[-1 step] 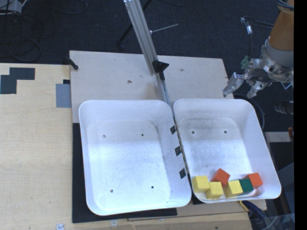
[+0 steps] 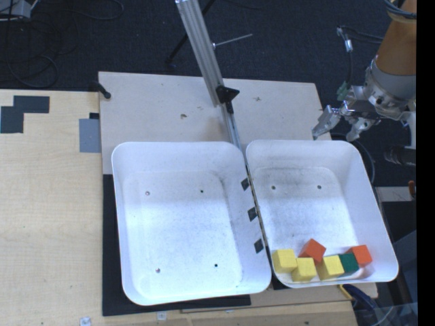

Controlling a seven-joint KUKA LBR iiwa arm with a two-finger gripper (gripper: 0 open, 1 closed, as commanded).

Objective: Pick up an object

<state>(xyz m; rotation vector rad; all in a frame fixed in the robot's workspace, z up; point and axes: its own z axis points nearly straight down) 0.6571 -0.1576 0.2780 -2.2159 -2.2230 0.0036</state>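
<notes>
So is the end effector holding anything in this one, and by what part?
Nothing is held. The end effector hangs open beyond the right bin's far corner; the blocks lie at its near edge.

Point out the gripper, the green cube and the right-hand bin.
gripper (image 2: 338, 130): camera view, midway between its fingertips, above the bin's far rim.
green cube (image 2: 349, 261): camera view, its top face.
right-hand bin (image 2: 299, 182): camera view, bare floor at its middle.
</notes>
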